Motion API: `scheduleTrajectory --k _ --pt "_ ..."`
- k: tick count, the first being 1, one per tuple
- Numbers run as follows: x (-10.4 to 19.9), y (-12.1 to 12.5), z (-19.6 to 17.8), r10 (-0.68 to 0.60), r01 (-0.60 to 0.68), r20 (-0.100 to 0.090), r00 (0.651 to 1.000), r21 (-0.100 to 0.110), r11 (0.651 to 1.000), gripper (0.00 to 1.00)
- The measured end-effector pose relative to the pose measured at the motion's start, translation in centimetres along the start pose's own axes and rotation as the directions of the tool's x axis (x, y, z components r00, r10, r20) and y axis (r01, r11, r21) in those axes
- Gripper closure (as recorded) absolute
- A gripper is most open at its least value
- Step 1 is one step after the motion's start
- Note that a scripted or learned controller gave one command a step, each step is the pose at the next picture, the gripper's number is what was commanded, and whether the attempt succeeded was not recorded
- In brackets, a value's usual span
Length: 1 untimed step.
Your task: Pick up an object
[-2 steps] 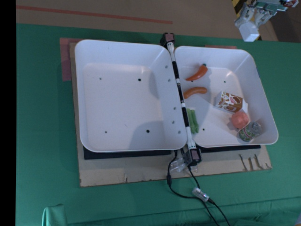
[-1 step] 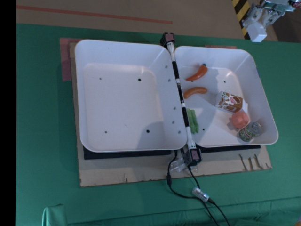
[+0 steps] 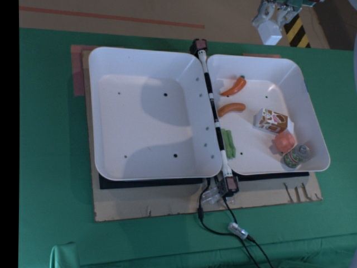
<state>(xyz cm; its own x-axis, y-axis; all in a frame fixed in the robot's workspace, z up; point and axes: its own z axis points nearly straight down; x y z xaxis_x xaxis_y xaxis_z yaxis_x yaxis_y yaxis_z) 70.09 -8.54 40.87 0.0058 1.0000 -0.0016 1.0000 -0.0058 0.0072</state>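
1. You see the gripper high above the far edge of the right bin, well apart from everything in it.
2. You cannot tell how it is set.
3. The carrot, sausage, carton, can lie in the right bin.

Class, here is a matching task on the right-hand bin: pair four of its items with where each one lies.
Items:
1. carrot
2. sausage
3. green vegetable
4. can

Places:
A. front right corner of the bin
B. along the divider, nearest the front
C. nearest the back wall
D. between the carrot and the green vegetable

Pairs: 1-C, 2-D, 3-B, 4-A
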Motion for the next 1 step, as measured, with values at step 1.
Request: scheduleTrajectory --k 1 --pt "-3.55 -0.07 2.27 0.005 -0.005 0.005 1.000 0.003 1.000 1.00"
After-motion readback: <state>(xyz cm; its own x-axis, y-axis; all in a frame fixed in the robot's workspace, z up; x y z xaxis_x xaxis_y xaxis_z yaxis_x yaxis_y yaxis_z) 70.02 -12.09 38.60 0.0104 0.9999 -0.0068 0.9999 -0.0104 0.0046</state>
